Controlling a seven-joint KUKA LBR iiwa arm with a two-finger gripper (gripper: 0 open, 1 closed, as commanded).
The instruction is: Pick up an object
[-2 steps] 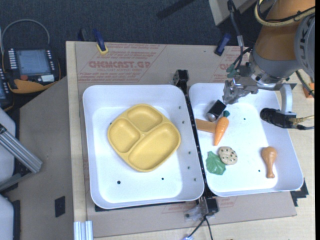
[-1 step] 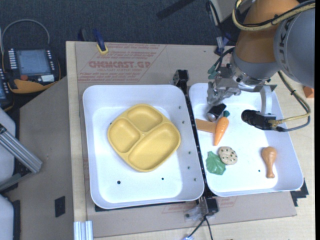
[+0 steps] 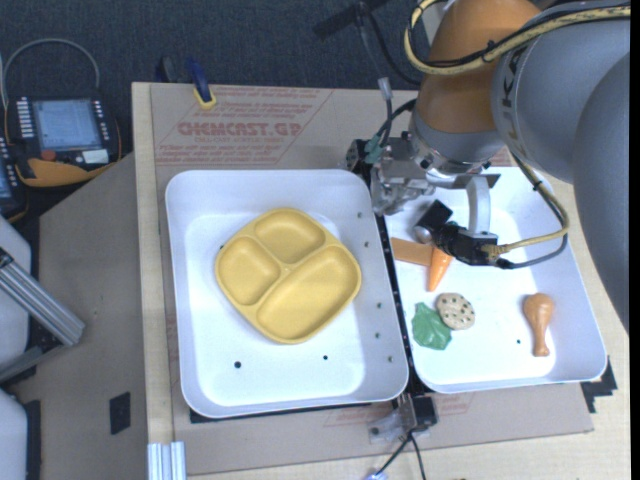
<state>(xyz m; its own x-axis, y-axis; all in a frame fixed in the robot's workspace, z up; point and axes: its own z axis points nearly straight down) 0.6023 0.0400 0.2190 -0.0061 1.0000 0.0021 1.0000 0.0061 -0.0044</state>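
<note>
My gripper (image 3: 393,194) hangs over the upper left corner of the right bin (image 3: 570,268), close to the wall between the two bins. Just below it lie a flat orange wedge (image 3: 408,251) and an orange carrot (image 3: 438,267), side by side. Further toward the front are a chocolate-chip cookie (image 3: 456,311) and a green leaf (image 3: 431,329), touching each other. A tan chicken drumstick (image 3: 539,321) lies alone at the right of this bin. Nothing shows in the gripper's grasp.
A yellow three-part plate (image 3: 288,272) sits in the middle of the left bin (image 3: 190,268). The grey arm and its orange band (image 3: 480,28) cover the upper right of the scene. A handheld control unit (image 3: 62,133) lies off the bench at far left.
</note>
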